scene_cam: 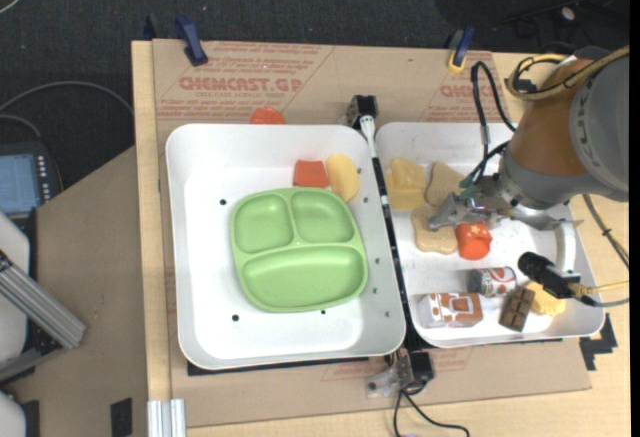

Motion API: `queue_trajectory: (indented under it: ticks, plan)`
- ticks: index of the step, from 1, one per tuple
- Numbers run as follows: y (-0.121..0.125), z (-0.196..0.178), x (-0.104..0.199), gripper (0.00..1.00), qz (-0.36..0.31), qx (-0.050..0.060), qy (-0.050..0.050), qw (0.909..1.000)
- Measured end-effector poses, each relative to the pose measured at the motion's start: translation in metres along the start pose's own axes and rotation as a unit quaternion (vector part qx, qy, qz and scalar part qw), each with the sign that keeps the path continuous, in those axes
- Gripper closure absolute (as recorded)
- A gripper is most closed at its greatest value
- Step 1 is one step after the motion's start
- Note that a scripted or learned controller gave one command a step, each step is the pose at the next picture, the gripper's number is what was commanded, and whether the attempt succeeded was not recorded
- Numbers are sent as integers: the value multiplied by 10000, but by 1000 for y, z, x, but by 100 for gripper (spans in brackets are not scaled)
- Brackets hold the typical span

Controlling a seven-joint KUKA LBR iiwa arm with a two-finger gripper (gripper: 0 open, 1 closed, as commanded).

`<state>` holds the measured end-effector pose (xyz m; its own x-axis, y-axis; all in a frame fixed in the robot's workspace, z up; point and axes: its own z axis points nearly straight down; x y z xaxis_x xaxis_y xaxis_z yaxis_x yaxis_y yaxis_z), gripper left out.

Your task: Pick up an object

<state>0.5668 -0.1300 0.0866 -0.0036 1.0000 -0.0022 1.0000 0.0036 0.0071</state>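
Tool: my tool [462, 210] is down in the right bin [570, 325], beside the orange tomato-like ball [474, 242]; I cannot tell how it is set.
Arm: my grey arm [590, 135] comes in from the right, with its orange band [545, 130] above the wrist.
Just below the tool: the orange ball and a tan, cookie-shaped piece [433, 240].
Up and left of the tool: two pale yellow pieces [405, 183], near the bin's divider.
Further below: a small can [493, 280], a red and white packet [452, 306], a brown chocolate-like block [517, 308]; their labels are too small to read.
Far left of the tool: the left bin [195, 225] with a green divided plate [298, 248], a red block [311, 173] and a yellow lemon-like piece [343, 176].
Writing: the desk [240, 75] board reads "CHEMCAST" in red.
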Motion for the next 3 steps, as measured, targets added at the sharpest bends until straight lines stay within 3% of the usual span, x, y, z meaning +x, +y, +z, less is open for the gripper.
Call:
queue_trajectory:
  ticks: [1, 2, 3]
  plan:
    - [-24, -1, 7, 0, 24, 5, 6, 10000]
    - [-23, -12, 5, 100, 21, -17, -10, 10000]
    - [39, -104, 91, 100, -36, -37, 15, 10000]
